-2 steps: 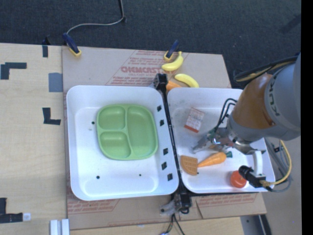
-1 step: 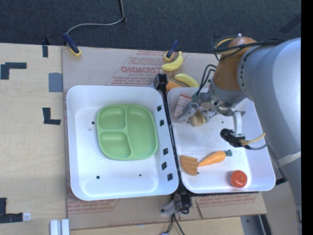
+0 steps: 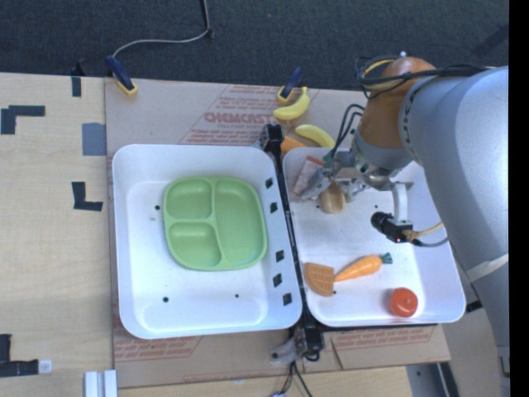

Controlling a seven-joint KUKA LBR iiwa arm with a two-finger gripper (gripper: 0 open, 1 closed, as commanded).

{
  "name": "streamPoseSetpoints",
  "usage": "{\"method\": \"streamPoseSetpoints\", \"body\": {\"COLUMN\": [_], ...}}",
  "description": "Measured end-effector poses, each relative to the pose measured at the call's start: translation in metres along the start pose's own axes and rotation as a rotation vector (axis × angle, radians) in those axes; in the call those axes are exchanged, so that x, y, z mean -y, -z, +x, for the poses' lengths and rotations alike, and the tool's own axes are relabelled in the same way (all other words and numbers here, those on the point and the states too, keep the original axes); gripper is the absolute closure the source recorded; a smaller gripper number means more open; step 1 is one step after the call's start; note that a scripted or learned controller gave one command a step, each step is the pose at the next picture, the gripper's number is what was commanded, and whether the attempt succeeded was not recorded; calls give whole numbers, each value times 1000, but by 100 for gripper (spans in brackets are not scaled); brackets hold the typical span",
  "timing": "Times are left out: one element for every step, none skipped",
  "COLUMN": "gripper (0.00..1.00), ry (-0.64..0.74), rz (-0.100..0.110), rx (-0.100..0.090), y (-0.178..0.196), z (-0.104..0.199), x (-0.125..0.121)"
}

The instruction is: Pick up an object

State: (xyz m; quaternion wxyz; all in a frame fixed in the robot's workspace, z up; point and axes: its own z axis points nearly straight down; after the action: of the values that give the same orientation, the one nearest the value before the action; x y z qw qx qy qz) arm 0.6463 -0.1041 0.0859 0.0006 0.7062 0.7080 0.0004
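- left of centre, the left bin holds a green divided plate, untouched.
- right of centre, the gripper is down in the upper left of the right bin, at a tan object; whether its fingers grip it i cannot tell.
- lower right, the waffle piece, carrot and tomato lie loose, so nothing looks lifted yet.

You see a green tray lying flat in the left bin. Cardboard sits under both bins, held at the far edge by two blue-and-yellow clamps. A cable trails across the dark floor behind, and black tape marks dot the bench.
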Motion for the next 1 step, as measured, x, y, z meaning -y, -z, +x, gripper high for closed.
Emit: {"method": "streamPoseSetpoints", "body": {"gripper": [0], "ry": [0], "rz": [0], "rx": [0], "y": [0], "z": [-7], "x": [-12]}}
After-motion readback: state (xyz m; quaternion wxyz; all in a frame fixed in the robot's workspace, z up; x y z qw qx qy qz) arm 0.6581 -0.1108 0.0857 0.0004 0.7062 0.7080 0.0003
